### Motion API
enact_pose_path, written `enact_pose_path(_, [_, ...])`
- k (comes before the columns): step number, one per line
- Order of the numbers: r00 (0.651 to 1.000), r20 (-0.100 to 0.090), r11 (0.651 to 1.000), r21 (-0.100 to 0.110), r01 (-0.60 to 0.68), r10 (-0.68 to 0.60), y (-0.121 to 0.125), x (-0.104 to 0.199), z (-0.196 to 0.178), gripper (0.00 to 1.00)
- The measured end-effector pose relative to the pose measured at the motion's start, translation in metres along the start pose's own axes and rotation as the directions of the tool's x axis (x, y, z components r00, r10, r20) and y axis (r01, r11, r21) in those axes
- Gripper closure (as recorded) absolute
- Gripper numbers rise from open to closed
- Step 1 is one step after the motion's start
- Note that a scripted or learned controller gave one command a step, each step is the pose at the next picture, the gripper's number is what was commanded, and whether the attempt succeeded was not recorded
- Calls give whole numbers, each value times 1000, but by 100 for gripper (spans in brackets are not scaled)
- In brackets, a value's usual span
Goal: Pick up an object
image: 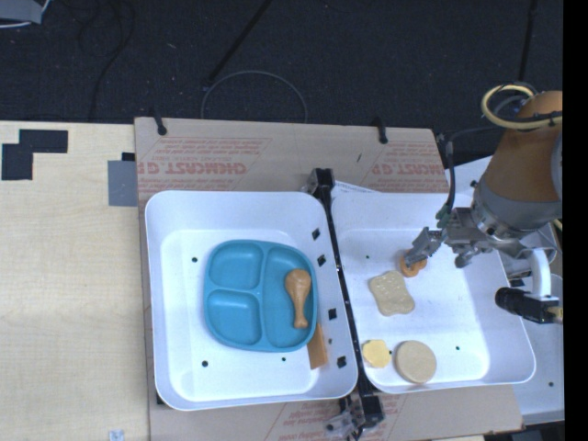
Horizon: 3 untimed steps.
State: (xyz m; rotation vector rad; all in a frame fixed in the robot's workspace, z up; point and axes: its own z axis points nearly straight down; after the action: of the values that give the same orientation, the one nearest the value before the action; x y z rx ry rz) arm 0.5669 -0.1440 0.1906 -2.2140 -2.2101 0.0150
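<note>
The pincer (418,257) hung low over the right bin (496,356), reaching in from the right on the grey arm (519,186) with its orange band. Its tips sat at a small orange piece (412,266), and that piece seemed to lie right between or just under them, but I could not tell whether the fingers were wide, narrow or closed on it, nor whether the piece was off the bin floor. Just below the pincer and a little to its left lay a pale cracker (390,293), close to the orange piece but apart from it. Further down from the pincer, near the bin's front wall, lay a round tan disc (415,361) with a small yellow piece (375,353) touching or just beside it on its left. Well to the left of the pincer, past the black divider (333,265) between the bins, the left bin (175,237) held a blue tray (241,294) with a drumstick (299,296) lying in its right compartment. A brown stick (317,347) leaned at the tray's lower right edge, toward the divider.
</note>
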Motion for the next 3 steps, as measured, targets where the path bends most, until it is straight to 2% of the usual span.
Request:
enact_pose_path(1, [1000, 2, 1000, -15, 2, -2, 3, 0, -8, 0])
enact_pose_path(2, [1000, 1, 1000, -10, 3, -3, 8, 1, 55, 0])
enact_pose_path(3, [1000, 1, 1000, -15, 1, -1, 10, 2, 103, 0])
